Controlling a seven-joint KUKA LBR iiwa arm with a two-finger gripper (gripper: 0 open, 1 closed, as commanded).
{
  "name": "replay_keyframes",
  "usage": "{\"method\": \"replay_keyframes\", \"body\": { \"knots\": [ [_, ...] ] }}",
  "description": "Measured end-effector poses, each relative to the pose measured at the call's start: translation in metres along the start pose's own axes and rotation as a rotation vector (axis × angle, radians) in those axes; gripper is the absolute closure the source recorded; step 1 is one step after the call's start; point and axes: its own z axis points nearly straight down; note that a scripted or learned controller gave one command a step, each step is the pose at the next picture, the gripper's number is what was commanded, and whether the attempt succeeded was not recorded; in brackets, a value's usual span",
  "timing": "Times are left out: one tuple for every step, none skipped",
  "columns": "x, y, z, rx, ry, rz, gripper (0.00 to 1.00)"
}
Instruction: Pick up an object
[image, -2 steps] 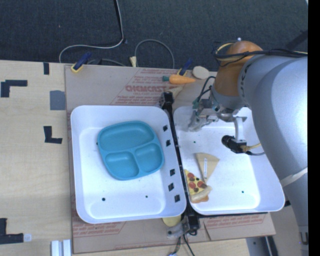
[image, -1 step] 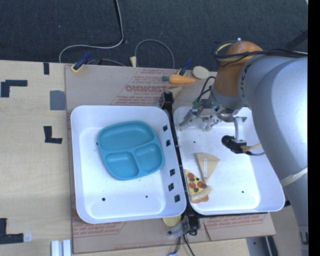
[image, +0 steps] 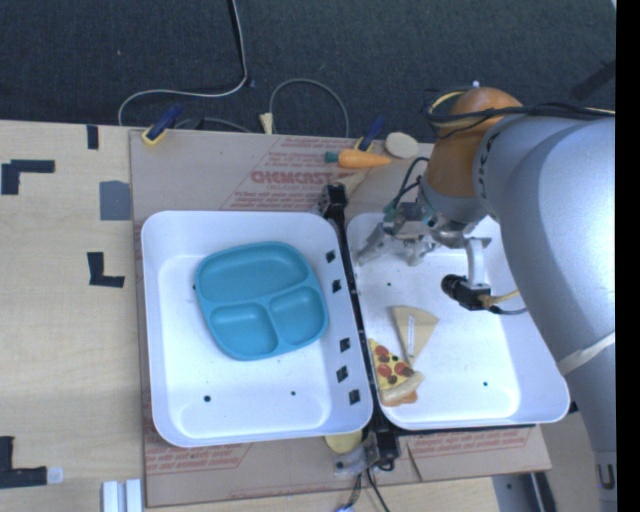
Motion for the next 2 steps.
{"method": "replay_keyframes", "body": {
  "knots": [
    [0.004,-0.012,-0.001,-0.005,0.001,0.001,0.0],
    [-0.002,0.001,0.0,-0.002,0.003,-0.001,0.0]
  ]
}}
